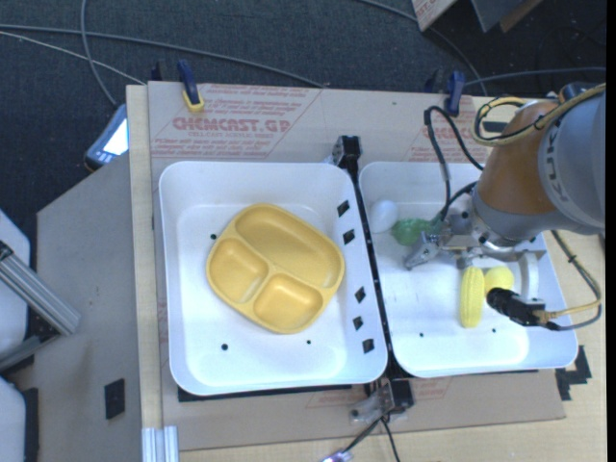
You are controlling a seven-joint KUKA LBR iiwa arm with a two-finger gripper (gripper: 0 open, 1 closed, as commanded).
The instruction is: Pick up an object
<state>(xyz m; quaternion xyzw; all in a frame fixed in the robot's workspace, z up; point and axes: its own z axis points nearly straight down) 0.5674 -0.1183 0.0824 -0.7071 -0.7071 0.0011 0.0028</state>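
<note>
In the right bin a green object lies near the back left, with a small white object just to its left. A yellow corn cob lies near the middle of that bin, with another yellow piece right beside it. My gripper is low in the right bin, just in front of the green object and left of the corn. I cannot make out anything held in it. The grey arm and its orange band cover the bin's back right.
The left bin holds a yellow divided plate. A black divider with clips runs between the bins. Cables trail over the right bin's right side. Clamps sit at the bench's back edge.
</note>
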